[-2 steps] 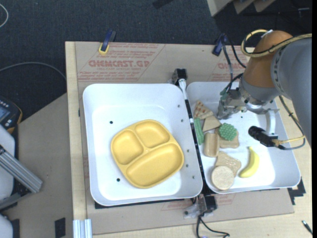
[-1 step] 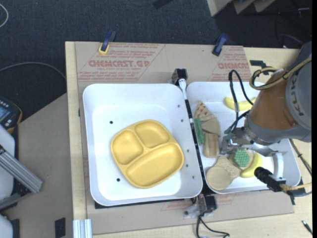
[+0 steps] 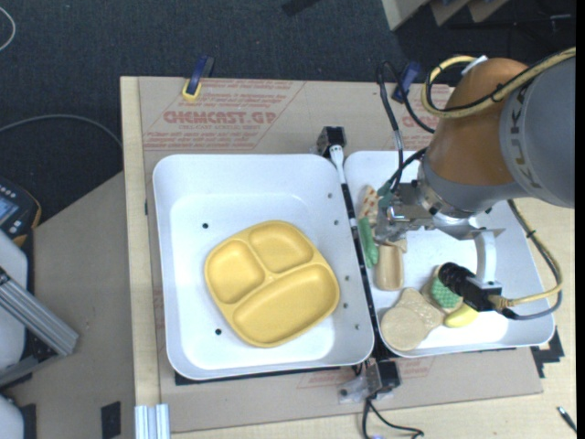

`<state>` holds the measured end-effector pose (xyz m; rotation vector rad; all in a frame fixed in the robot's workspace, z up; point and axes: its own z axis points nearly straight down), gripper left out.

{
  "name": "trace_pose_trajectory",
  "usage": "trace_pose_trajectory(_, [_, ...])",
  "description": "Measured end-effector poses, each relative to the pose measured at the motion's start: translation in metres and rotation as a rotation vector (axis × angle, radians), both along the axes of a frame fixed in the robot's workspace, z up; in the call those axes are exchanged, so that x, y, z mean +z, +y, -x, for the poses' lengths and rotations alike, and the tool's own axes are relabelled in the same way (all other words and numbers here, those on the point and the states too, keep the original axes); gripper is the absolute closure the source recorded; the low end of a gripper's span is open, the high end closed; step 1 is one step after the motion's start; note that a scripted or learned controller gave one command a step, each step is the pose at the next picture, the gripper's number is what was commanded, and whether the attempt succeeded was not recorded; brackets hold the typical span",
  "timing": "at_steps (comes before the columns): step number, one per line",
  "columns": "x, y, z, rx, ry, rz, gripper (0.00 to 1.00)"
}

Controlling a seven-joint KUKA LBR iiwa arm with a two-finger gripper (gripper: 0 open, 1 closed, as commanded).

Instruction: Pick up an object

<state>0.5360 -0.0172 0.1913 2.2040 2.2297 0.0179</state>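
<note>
Hidden under the arm [image 3: 498, 126]: much of the right bin's [image 3: 512, 327] floor and far rim. Cut off by the frame's right edge: the arm's grey upper part. Too blurred to tell: how the pincer [image 3: 395, 218] stands, low against that bin's left wall. Half covered by the pincer: a green stick-like item [image 3: 367, 243] and a tan object [image 3: 389, 268] just below. Partly masked by a black cable [image 3: 471, 291] near the bin's front: a green and yellow item [image 3: 454, 305], kind unclear. Cropped at the left edge, well apart from the bins: a dark device [image 3: 16, 210].
</note>
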Motion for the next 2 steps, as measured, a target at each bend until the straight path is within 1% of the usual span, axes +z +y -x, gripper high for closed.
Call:
trace_pose_trajectory(1, [0.178,-0.009,0.044,-0.01,-0.006,0.003,1.0])
trace_pose_trajectory(2, [0.138,-0.035,0.057,-0.015,0.017,0.003,1.0])
